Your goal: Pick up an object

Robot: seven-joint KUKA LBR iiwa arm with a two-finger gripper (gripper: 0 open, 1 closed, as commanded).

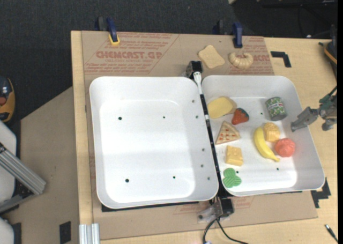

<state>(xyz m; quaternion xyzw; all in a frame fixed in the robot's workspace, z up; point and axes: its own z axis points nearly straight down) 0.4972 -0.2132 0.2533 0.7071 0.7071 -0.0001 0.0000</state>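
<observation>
The flat green plastic leaf (232, 177), well left of the claw (304, 119), is being approached; grip state untellable.

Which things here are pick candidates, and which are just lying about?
Job: gripper; in the right bin: can, banana, tomato, strawberry, cheese, pizza slice.
Lying about: toast and croissant on the board; clamps.

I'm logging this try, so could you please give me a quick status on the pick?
Gripper at right bin's right rim, holding nothing seen. Toy food untouched in that bin; green can nearest. Nothing blocking.
</observation>
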